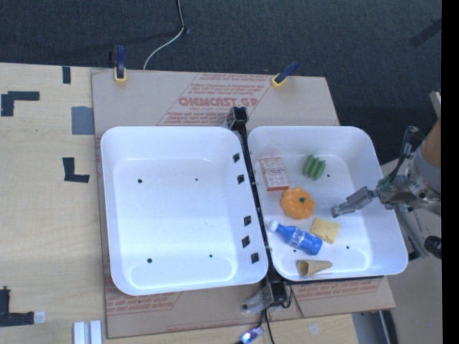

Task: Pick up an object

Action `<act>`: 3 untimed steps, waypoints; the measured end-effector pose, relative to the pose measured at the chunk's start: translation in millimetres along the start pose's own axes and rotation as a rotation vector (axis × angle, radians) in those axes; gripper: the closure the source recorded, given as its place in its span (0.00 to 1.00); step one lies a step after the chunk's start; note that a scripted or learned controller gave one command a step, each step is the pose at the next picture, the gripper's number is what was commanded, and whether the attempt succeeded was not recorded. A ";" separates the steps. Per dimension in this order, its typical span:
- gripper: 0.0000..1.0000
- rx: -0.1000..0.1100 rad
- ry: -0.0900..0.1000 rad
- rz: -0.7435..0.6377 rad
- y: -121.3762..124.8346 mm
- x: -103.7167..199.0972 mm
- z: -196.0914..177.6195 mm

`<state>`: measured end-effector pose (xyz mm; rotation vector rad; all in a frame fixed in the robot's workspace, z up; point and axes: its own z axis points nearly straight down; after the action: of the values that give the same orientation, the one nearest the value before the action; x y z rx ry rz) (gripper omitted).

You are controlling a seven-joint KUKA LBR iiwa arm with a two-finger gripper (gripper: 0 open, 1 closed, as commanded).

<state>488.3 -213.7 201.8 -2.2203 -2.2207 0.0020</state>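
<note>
Orange pumpkin-like toy (pixel 297 203) — round, green-stemmed — sits near the end effector (pixel 338 210), whose finger state I cannot tell.

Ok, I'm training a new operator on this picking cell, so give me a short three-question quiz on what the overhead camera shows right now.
1. True or false: the orange pumpkin lies in the left bin.
2. Which thing lies nearest the gripper? A) green toy B) yellow block C) blue bottle
3. Fill in: the red and white card lies by the right bin's ____ wall.

Key: 1 false, it lies in the right bin; 2 B; 3 left, the dividing wall.
</note>
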 end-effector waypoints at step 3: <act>1.00 -0.004 -0.004 -0.001 58.2 13.4 -343.7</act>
<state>547.1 -200.3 545.4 -2.2229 -2.2258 0.0023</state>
